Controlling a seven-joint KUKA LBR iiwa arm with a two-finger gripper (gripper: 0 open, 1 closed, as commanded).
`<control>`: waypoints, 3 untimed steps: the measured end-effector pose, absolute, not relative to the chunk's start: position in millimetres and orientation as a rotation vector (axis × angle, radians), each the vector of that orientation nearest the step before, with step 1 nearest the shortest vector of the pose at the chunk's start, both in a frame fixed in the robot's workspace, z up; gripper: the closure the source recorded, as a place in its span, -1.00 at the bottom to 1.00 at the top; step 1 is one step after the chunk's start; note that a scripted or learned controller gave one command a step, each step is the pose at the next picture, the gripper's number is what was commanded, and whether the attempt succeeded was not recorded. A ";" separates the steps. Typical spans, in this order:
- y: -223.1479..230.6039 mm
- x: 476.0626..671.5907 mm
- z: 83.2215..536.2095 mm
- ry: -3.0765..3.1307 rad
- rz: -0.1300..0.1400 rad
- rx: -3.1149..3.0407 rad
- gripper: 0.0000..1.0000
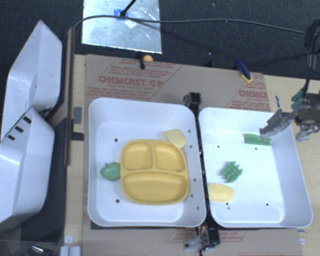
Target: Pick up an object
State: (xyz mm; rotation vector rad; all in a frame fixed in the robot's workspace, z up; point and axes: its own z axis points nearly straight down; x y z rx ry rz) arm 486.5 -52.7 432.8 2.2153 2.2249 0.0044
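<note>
In the right bin lie a flat green bar near the back, a spiky green piece in the middle and a pale yellow piece by the front left wall. My gripper hangs over the bin's back right part, open, with nothing between its fingers. Its left fingertip sits just above the right end of the green bar. The left bin holds a yellow divided plate, a small pale yellow piece and a green rounded object.
A black clamp joins the two bins at the back. White housings stand at the far left. A shiny metal sheet lies behind the bench, and cables run across the dark floor.
</note>
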 end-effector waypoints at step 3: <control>-65.2 575.1 535.9 2.222 0.004 2.218 -1.00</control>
